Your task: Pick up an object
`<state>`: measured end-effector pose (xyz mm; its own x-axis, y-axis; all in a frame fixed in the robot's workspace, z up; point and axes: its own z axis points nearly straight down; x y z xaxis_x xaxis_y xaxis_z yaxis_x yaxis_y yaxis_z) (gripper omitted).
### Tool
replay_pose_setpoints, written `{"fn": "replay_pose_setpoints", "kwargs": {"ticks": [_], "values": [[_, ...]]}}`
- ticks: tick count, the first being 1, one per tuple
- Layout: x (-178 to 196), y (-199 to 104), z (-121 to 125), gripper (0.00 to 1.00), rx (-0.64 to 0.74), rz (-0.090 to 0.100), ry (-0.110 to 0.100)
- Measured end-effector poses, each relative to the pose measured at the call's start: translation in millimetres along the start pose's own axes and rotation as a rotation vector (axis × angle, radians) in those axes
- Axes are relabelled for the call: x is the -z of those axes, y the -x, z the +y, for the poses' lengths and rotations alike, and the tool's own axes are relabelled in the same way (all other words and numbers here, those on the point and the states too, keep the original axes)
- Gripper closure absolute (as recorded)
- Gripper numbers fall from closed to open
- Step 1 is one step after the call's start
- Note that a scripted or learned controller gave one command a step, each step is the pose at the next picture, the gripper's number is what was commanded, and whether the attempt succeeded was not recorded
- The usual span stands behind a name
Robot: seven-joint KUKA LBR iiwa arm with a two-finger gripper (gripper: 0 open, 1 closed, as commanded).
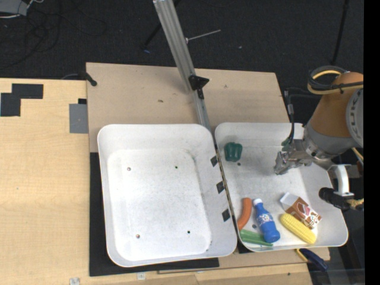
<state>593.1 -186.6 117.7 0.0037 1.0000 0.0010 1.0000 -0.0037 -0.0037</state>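
Observation:
The right bin [261, 141] holds a green pepper [232, 152] near its upper left. Along its front lie an orange carrot [244, 212], a blue bottle [265, 221], a green pod [255, 238], a yellow corn cob [298, 228] and a brown and white packet [301, 210]. My gripper [285, 163] hangs over the right middle of this bin, above the packet and well right of the pepper. I see nothing between its fingers.
The left bin [157, 192] lies beside the right one, with black clips along their shared edge. A slanted metal rail [178, 46] rises behind the bins. The arm's orange band [332, 108] sits at the right edge.

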Motion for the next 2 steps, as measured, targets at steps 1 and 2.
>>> {"fn": "replay_pose_setpoints", "kwargs": {"ticks": [1,2], "values": [[42.5,-0.9,-1.1,1.00,0.003,-0.002,0.006],[85.5,0.8,-4.6,1.00,0.004,-0.002,0.006]]}}
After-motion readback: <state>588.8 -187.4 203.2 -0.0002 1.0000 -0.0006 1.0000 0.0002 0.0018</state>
